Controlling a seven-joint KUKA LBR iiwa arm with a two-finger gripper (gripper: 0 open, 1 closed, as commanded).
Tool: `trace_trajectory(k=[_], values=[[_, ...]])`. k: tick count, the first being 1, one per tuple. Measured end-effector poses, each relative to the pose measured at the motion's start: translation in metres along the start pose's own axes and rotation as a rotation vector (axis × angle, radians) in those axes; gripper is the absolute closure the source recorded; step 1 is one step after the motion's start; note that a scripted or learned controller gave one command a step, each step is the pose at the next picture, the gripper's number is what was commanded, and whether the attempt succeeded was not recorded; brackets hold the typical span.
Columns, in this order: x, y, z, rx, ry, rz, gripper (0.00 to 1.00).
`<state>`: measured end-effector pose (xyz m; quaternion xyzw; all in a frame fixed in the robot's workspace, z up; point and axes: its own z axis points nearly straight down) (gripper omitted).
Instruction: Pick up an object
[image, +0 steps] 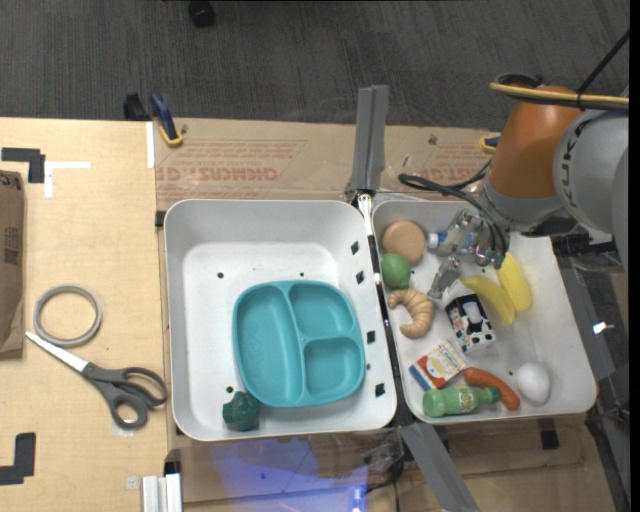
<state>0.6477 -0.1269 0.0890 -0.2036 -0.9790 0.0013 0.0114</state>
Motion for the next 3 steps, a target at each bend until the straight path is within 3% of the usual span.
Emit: trace_trajectory(k=[1, 2, 3], values=[[0.065, -0.004, -0.002, -0.007, -0.024, 0.046, 0.0], [0.152, -0.064, 0.001, -0.01, -0.023, 0.254, 0.0], [0.048, -0.074, -0.002, -0.009, -0.022, 0.23, 0.0]])
